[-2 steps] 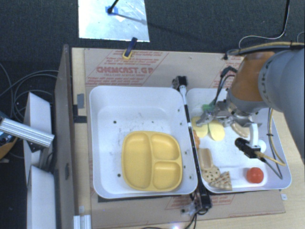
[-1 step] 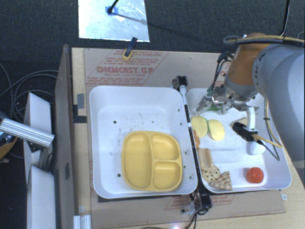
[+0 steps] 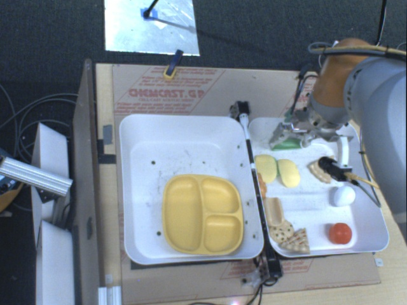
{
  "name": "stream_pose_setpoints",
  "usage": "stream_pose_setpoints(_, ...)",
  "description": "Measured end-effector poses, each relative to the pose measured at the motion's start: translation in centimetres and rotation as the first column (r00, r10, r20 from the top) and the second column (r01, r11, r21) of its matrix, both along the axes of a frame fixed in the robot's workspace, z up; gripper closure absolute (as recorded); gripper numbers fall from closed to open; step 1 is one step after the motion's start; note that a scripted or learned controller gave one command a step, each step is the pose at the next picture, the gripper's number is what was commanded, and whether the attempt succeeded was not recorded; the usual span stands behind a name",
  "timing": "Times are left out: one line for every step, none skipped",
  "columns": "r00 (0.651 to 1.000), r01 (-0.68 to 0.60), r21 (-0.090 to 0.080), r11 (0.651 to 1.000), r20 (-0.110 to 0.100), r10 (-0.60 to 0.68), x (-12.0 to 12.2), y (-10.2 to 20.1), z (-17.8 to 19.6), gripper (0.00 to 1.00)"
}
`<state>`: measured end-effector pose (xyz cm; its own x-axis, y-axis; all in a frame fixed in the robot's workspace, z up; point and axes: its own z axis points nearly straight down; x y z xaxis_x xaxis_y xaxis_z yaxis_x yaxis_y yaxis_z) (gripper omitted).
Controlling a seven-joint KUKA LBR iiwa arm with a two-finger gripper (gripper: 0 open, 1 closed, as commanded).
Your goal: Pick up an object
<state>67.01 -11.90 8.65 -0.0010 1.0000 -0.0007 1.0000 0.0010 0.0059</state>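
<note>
Green thing (image 3: 287,144): back of right bin (image 3: 372,218), right by my pincer (image 3: 291,134)
Pincer: can't tell tbh if it's apart or together
Yellow plate (image 3: 203,213): left bin (image 3: 146,145)

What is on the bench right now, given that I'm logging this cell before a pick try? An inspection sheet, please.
Surface: a left bin and a right bin, both white, on printed cardboard.
Job's things: in the right bin, a green item, a pale green piece, a yellow piece, a tan piece, a white ball, a red ball and crackers.
Clutter: yellow divided plate in the left bin; blue and yellow clip on the cardboard.
Grippers: gripper low over the green item.
Cables: black cables on the floor, left of the bench.
Surroundings: dark carpet; shiny sheet beyond the bench.
</note>
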Motion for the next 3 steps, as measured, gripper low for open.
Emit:
stream_pose_setpoints(1.000,0.000,0.000,1.000,-0.001,0.000,-0.1,-0.8,-0.1,0.00)
stream_pose_setpoints(1.000,0.000,-0.001,1.000,-0.001,0.000,-0.1,-1.6,-0.1,0.00)
stream_pose_setpoints(1.000,0.000,-0.001,1.000,-0.001,0.000,-0.1,-2.2,-0.1,0.00)
